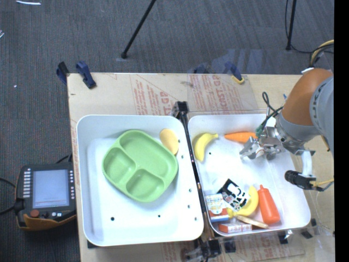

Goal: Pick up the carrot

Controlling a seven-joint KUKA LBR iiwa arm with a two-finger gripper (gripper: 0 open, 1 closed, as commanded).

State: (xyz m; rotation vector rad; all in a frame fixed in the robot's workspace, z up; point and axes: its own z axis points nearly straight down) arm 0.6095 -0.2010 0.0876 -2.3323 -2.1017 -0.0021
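Right now carrot [240, 137] lies near the right bin [303, 203] back wall, banana [202, 144] just left of it, gripper [256, 150] hovering just beside its lower right, fingers look spread, pinching nothing, carrot ungrasped

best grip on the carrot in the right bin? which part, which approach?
Probably the thick middle of the carrot, coming straight down. It lies flat near the right bin's far wall, long axis running left-right, tapering toward its left tip. Set the jaws across that axis, one on the wall side, one on the near side. The banana sits off its left tip, apart. The gripper hangs just beside and below it in view.
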